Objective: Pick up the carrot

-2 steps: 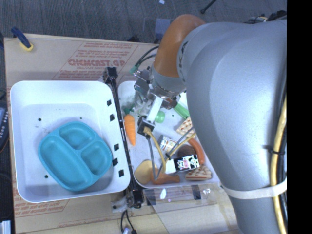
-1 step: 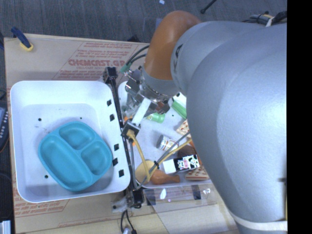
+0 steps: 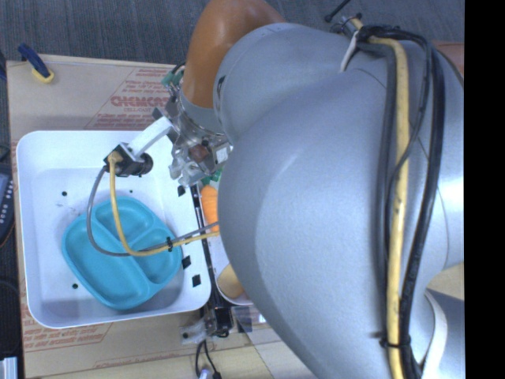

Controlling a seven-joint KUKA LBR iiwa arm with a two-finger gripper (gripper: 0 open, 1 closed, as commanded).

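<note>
gripper (image 3: 192, 158) hanging at the middle of the view, just under the orange band (image 3: 217, 42), over the seam between the two bins; mostly metal parts and cabling visible, state impossible to tell from this angle.

going left to right: far left, a blue-and-yellow clamp (image 3: 35, 63) lying on the brown cardboard (image 3: 118, 85) above the bins. next, left white bin (image 3: 31, 212), holding a blue divided tray (image 3: 118, 263) tilted toward its lower part. across that tray, a loop of grey and yellow cable (image 3: 118, 227), running from a black fitting (image 3: 134, 163) near the bin's upper middle toward the dividing wall. small dark specks dotted on the bin floor.

then the carrot (image 3: 209, 205), orange, lying just right of the dividing wall in the right bin, directly below the gripper, near it but whether touching cannot be told; upper and right parts hidden by the arm. lower down, a tan rounded thing (image 3: 230, 283) peeking from under the arm, too covered to identify.

rightward, big grey arm body (image 3: 316, 212) covering most of the right bin, with black and yellow cables (image 3: 402, 172) strapped down its side.
</note>
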